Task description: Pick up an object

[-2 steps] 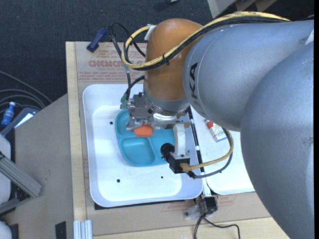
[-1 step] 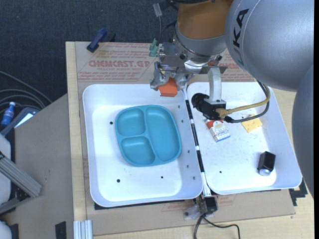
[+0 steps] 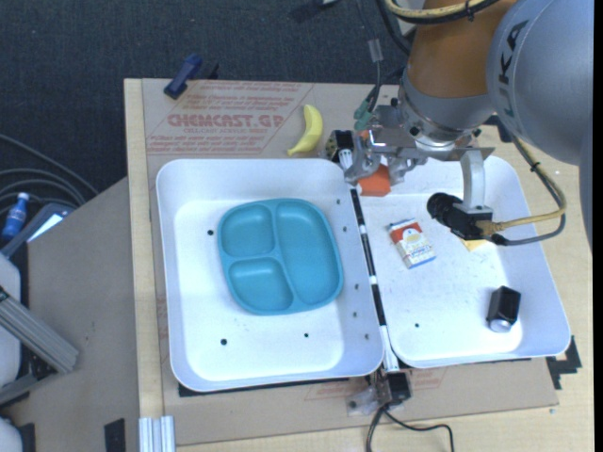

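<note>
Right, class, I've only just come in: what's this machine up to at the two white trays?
A grey and orange robot arm reaches in from the right, its gripper low over the far left corner of the right tray, right at a small orange object. A small red and white box and a black object also lie in that tray. The left tray holds a blue divided plate. A banana lies on the board behind.

Down at the far left corner of the right bin (image 3: 537,252), the jaws (image 3: 377,169) sitting right over a small orange object (image 3: 375,185), possibly touching it, hard to say. Nearby, a red-and-white carton (image 3: 412,243) lying flat, a black object (image 3: 503,308) toward the near right. In the left bin (image 3: 184,252), a blue divided plate (image 3: 279,254). Behind the bins, on the desk (image 3: 151,111), a banana (image 3: 307,131).
</note>
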### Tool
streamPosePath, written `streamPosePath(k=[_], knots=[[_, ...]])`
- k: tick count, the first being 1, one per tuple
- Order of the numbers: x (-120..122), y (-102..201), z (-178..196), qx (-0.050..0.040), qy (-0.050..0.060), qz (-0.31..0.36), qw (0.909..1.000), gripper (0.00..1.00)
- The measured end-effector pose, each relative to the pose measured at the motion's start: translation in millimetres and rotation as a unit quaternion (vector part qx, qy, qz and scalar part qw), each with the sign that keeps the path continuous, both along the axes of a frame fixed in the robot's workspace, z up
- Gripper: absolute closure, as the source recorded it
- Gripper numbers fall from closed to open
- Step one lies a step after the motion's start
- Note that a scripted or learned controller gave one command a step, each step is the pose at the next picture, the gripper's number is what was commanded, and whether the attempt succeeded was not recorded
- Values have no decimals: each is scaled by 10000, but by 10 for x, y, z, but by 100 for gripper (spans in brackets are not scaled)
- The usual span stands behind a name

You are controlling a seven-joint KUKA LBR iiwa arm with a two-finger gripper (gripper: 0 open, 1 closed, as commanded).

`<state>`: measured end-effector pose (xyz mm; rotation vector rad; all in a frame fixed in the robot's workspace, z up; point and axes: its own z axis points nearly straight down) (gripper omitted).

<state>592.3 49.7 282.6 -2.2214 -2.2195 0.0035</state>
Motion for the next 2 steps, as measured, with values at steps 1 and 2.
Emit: streamPosePath(k=[1, 2], knots=[[-764, 180, -666, 4, 3, 2, 10000, 100], [-519, 753, -488, 6, -11, 8, 10000, 100]])
